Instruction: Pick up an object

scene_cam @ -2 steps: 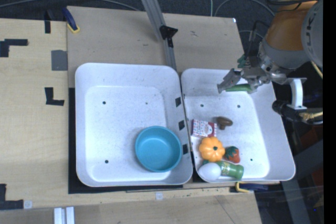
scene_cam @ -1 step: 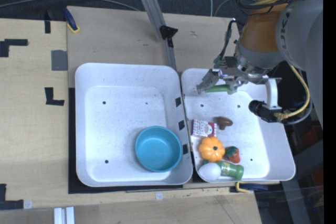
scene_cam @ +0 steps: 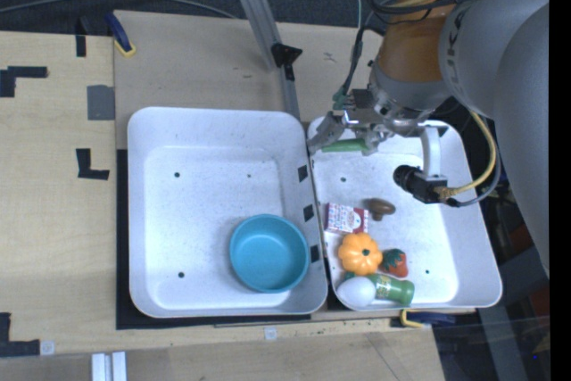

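In the right bin's [scene_cam: 464,192] near-left corner: orange pumpkin toy [scene_cam: 360,253], touching a red-white carton [scene_cam: 345,218], white egg [scene_cam: 356,291] and green bottle [scene_cam: 393,289]. Gripper [scene_cam: 350,138] at the far-left corner, well apart; a green piece shows at its tip, grasp state indeterminate. Risk: crowded neighbours block finger entry, pumpkin slips.

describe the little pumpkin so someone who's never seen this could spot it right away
Start at the right-hand bin of the two white bins, and look at the cluster of small items along its left wall near the front. The pumpkin sits mid-cluster, just below a red and white carton and above a white egg-like ball. It is the only orange, round, ribbed thing there.
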Controlling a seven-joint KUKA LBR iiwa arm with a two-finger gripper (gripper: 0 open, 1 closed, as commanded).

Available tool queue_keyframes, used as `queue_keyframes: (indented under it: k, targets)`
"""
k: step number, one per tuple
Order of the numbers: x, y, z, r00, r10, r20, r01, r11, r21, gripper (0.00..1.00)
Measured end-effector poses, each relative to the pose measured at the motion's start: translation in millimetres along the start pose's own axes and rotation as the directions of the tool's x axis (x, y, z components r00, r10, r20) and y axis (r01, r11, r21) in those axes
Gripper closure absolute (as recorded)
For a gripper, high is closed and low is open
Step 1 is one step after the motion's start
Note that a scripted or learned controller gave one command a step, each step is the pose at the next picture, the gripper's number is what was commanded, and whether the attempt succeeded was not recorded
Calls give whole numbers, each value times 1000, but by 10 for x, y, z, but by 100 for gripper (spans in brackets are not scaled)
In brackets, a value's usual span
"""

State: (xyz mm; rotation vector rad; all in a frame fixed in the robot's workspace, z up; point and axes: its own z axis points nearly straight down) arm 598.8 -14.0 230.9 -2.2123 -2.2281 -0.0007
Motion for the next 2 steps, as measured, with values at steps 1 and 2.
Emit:
queue_keyframes:
  k: [1,2]
  targets:
    - [442,43,-17,1000,1,0,-1,1000,0,100]
    - [1005,138,-93,1000,0,-1,0,1000,0,100]
